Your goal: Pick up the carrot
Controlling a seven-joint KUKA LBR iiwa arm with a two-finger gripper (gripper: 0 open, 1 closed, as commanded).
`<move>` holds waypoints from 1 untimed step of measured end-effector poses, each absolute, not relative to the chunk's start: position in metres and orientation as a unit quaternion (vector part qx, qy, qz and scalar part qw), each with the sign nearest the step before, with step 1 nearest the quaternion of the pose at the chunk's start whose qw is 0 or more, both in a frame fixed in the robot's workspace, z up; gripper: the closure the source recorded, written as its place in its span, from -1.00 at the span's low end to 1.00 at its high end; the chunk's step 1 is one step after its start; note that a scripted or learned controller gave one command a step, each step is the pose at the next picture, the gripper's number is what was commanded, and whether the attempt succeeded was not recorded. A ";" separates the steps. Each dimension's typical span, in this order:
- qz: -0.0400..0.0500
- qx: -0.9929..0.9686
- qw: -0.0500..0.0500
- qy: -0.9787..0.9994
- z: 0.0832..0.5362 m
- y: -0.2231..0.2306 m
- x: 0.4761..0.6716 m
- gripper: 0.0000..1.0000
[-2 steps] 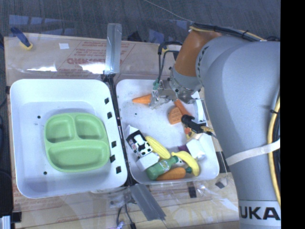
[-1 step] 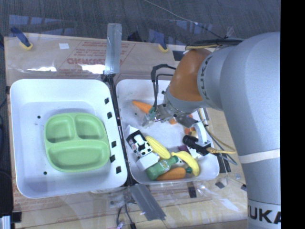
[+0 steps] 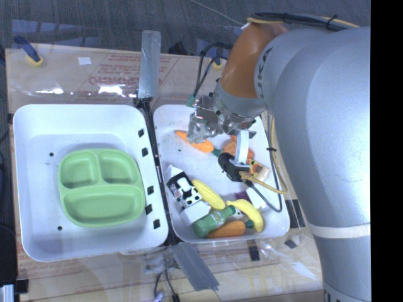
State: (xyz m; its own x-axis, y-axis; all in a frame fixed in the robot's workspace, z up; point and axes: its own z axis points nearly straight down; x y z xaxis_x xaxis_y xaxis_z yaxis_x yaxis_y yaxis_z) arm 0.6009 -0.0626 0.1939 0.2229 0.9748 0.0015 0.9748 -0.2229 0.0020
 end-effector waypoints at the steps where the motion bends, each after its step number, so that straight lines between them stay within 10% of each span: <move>1: 0.000 0.770 -0.001 0.639 0.224 -0.090 0.476 1.00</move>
